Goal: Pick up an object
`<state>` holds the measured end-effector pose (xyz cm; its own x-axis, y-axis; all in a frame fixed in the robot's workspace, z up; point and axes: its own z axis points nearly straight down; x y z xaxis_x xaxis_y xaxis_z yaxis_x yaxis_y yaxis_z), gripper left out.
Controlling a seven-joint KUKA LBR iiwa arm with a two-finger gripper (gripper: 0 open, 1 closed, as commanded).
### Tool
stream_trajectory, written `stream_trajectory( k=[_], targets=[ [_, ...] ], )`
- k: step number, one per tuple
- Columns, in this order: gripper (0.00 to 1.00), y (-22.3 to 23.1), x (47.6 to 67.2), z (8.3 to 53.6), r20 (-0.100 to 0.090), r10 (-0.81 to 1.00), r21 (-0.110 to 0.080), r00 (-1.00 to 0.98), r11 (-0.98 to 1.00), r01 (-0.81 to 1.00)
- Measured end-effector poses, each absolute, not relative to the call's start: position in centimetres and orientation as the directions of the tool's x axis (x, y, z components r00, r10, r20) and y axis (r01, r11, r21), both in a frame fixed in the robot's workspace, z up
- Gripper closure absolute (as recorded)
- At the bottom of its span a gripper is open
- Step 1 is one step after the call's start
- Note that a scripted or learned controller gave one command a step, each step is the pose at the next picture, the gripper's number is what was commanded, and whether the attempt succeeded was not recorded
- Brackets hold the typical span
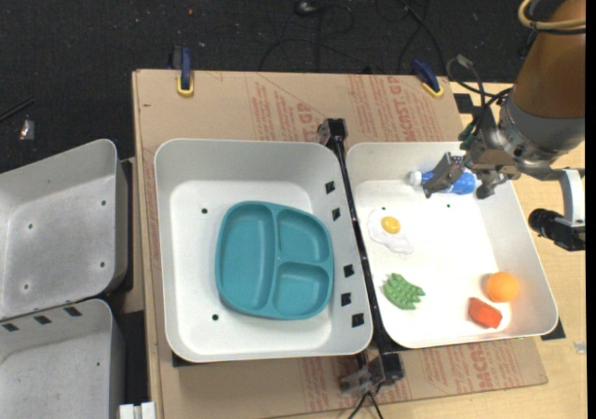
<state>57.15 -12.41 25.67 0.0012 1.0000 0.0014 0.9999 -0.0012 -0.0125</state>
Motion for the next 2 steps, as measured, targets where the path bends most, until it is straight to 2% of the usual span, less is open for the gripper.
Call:
stream_trajectory(
  k=[1, 2],
  targets=[
    [0.00, -12.4, 57.4, 26.3, 0.000, 1.000, -0.001, -0.001, 0.001, 1.000],
    [0.00, -12.2, 57.2, 19.9, 0.001, 1.000, -0.006, 0.001, -0.001, 1.000]
  ],
)
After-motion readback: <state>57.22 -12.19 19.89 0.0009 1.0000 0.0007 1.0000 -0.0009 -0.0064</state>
